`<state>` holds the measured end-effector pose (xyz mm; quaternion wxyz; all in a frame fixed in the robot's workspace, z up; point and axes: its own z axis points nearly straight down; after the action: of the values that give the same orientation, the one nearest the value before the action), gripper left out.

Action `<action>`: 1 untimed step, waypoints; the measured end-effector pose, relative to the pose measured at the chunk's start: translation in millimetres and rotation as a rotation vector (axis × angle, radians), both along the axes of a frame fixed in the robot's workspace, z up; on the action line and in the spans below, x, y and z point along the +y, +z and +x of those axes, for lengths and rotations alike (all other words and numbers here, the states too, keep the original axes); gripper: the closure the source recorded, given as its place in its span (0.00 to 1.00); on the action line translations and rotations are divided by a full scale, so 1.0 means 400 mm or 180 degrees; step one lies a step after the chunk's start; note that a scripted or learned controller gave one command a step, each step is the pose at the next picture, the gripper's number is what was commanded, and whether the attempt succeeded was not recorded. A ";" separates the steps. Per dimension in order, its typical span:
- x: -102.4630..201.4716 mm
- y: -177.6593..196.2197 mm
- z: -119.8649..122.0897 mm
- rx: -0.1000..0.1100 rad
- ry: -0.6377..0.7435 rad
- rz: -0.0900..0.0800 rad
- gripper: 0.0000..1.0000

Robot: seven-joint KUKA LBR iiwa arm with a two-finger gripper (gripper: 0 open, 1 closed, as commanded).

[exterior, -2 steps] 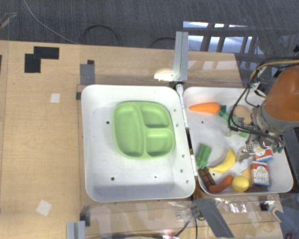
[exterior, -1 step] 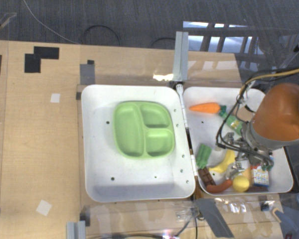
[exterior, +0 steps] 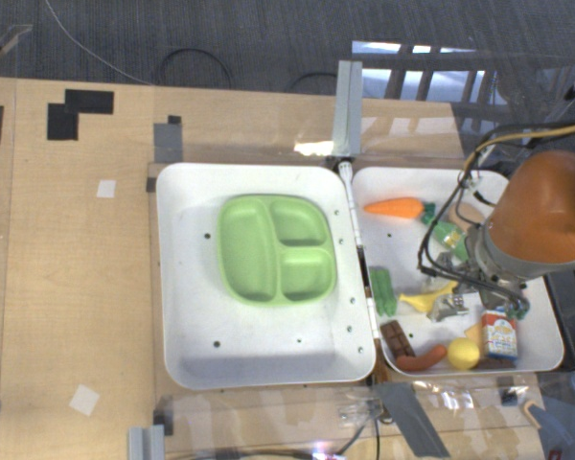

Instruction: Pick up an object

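Left bin (exterior: 187,353) on table (exterior: 67,286): holds one green tray (exterior: 273,249) with three compartments, lying flat near bin centre.

Right bin (exterior: 402,185), touching the left bin along the shared wall: carrot (exterior: 393,208) at 11 o'clock, green pod (exterior: 382,290) at 9 o'clock beside the wall, brown bar (exterior: 396,339) and red sausage (exterior: 423,357) at 7 o'clock, lemon (exterior: 464,354) at 6 o'clock touching the sausage end, small carton (exterior: 499,336) at 5 o'clock just beside the lemon. Banana (exterior: 425,300) near centre.

Hard to read: arm (exterior: 541,209) covers the bin's 3 o'clock side; a green item (exterior: 445,231) near the cables is partly hidden, identity unclear.

Tool (exterior: 450,306): low over bin centre, metal tip just beside the banana's right end. Contact not resolved. Cannot tell whether the tool is released or clenched; nothing visibly between it.
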<state>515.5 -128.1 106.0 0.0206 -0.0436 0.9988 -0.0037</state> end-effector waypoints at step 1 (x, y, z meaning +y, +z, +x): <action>-0.122 0.363 0.087 0.0075 0.0763 -0.0022 1.00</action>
<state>550.5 -177.0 251.4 0.0090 -0.1628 0.9866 -0.0041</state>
